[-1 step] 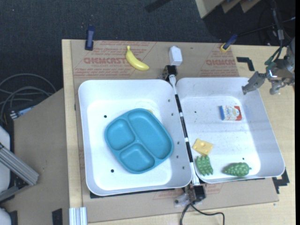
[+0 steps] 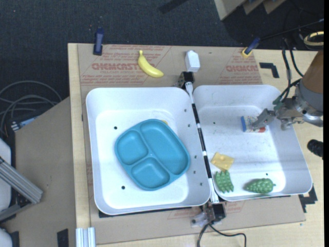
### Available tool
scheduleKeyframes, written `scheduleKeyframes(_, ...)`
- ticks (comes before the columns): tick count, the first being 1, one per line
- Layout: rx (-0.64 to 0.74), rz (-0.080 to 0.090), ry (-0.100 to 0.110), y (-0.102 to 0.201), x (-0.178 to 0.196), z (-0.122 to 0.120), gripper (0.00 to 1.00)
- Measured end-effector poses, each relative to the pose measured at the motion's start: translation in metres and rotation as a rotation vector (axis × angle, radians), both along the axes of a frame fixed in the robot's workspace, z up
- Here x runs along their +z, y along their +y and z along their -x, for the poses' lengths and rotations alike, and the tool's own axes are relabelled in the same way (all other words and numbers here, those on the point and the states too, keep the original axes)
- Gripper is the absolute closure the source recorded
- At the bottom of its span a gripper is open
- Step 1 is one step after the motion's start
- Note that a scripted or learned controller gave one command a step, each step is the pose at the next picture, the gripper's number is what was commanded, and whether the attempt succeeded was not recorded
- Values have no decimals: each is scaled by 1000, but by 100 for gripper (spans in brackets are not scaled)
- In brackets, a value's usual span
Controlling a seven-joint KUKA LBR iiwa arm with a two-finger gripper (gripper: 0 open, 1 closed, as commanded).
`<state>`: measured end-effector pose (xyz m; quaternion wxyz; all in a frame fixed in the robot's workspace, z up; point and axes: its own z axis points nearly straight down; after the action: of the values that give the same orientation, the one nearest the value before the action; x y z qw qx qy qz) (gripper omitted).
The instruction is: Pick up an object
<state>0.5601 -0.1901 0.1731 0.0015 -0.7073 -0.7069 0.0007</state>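
Grey arm [image 2: 313, 99], orange band, metal tool [image 2: 268, 118]

We see even, bright overhead light, mild glare washing out the two shallow white plastic bins [image 2: 103, 138], soft short shadows under the objects, dim dark carpet around, slight softness overall, arm blurred at right.

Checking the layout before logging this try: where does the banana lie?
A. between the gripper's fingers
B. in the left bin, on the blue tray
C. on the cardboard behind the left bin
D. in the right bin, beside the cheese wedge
C: the banana lies on the cardboard, behind the left bin's far rim.
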Motion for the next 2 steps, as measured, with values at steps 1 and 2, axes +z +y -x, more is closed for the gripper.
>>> scheduleKeyframes(1, 1, 2, -3, -16, -53, -32, 0)
scheduleKeyframes(2, 0, 0, -1, 0, -37, 4, 0)
